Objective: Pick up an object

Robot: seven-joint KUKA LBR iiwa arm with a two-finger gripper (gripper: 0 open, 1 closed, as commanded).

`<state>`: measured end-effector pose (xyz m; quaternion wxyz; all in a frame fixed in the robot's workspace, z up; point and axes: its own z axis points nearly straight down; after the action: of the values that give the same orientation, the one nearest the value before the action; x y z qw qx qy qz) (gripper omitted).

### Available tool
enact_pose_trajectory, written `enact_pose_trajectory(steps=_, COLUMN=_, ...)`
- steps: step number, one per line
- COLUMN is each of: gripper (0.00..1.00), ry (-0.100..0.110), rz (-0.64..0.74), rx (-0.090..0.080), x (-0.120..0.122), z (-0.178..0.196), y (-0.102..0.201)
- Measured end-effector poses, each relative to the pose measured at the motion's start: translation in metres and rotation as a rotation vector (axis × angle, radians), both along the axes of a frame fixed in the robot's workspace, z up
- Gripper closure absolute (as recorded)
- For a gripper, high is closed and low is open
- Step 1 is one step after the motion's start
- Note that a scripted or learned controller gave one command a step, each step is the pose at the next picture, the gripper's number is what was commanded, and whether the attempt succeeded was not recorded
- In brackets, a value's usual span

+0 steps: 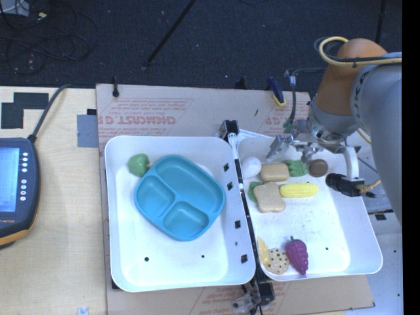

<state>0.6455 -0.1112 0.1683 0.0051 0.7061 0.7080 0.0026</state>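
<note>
My gripper (291, 152) hangs over the back of the right bin (341, 235), its fingers spread open with nothing between them. Just below it lie a tan bread roll (274, 172), a green vegetable (298, 168) and a brown ball (318, 168). In front of those are a yellow corn cob (298, 190) and a tan bread slice (269, 197). A white egg (251, 165) rests by the bin's left wall. Purple grapes (297, 254), a chip cookie (278, 261) and a yellow slice (263, 249) sit at the front left.
The left bin (131, 254) holds a blue divided plate (179, 197) and a green round object (138, 165) at its back left. A black-tipped part (344, 184) juts over the right bin's right side. A handheld screen unit (16, 186) lies at far left.
</note>
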Motion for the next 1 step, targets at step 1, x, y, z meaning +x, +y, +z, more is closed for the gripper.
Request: enact_pose_trajectory(steps=1, gripper=0.0, ry=0.011, rz=-0.002, rx=0.007, x=-0.0155, z=-0.0818, y=0.0171)
